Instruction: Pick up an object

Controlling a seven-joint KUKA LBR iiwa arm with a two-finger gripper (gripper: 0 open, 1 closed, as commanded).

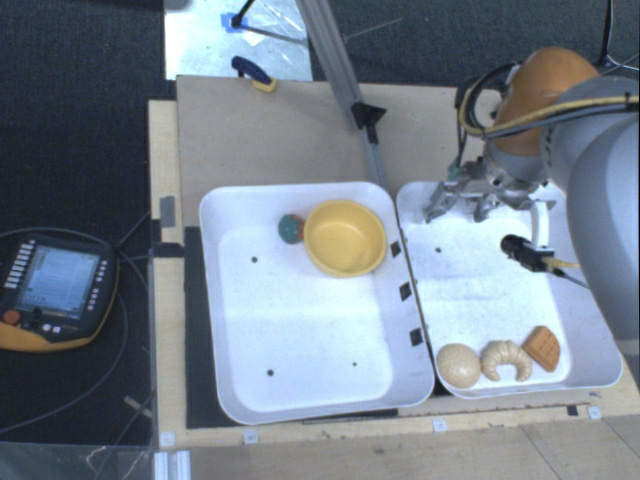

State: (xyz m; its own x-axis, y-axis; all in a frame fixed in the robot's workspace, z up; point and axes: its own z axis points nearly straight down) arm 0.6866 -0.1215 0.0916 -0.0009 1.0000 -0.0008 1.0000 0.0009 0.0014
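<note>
Jaws [462,206] spread, holding nothing, above the right bin [480,268]; bread roll [459,365], croissant [508,359], waffle [544,347] lie well apart.

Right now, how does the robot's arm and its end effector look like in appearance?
The arm is grey and rounded, with an orange band above the wrist. Black and yellowish cables loop beside the band. The end effector is small, grey and metallic.
</note>
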